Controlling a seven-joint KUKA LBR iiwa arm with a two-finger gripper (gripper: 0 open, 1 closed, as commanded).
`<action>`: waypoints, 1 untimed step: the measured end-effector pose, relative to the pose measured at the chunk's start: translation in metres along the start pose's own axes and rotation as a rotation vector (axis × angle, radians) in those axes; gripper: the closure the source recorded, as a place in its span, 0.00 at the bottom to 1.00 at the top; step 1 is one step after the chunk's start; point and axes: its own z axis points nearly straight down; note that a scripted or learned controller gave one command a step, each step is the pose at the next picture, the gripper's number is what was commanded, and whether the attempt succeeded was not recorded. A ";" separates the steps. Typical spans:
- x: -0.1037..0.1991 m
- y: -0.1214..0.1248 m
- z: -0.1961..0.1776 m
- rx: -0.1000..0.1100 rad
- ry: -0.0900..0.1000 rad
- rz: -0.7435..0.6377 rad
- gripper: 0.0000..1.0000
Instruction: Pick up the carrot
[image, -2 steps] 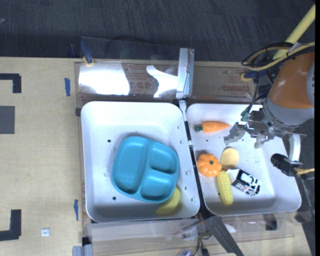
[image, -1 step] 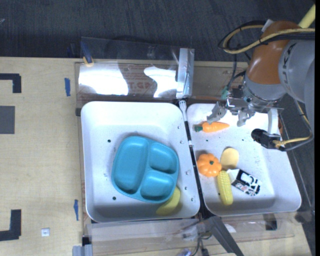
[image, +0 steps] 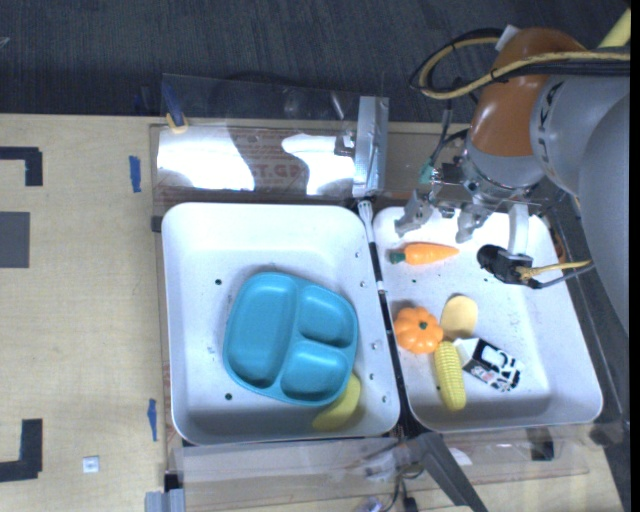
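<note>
Carrot (image: 425, 254) lies ungrasped in the right bin (image: 575, 385); tool (image: 437, 219), fingers apart, hovers at its 12 o'clock; pickup remains.

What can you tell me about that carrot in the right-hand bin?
The carrot is a small orange toy, plastic-looking, with a green stub at its left end. It lies flat, lengthwise across the far part of the right bin, near the divider. The gripper hangs open just above it, fingers straddling it, not visibly gripping.
</note>
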 end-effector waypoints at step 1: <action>-0.061 -0.016 0.089 0.014 -0.002 0.049 0.00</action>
